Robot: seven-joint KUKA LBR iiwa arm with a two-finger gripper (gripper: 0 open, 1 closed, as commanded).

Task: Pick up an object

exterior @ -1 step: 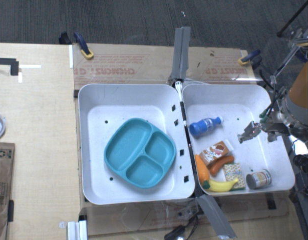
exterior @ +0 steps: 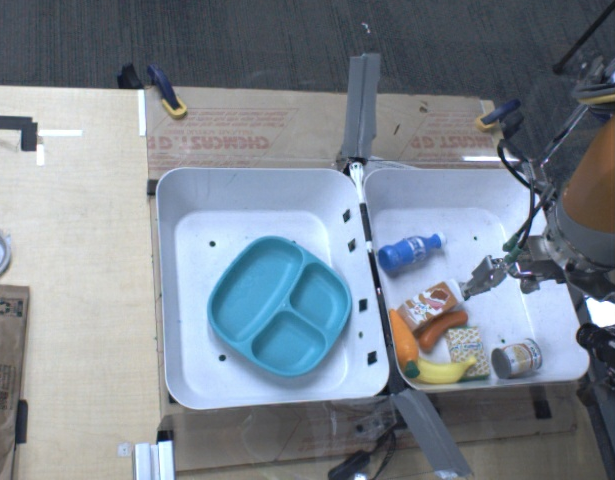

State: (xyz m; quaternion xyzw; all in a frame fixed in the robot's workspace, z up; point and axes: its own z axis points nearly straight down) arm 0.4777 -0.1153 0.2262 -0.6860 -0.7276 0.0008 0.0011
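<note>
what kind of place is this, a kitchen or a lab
Most likely a robotics lab bench, not a kitchen: two white bins sit on a board held by clamps, toy food such as a banana fills one bin, and the gripper hangs over it.

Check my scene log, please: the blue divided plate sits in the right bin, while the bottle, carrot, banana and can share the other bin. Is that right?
One detail is wrong. The camera view shows the plate in the left bin, not the right one. The bottle, carrot, banana and can do share the other bin, the right bin.
</note>
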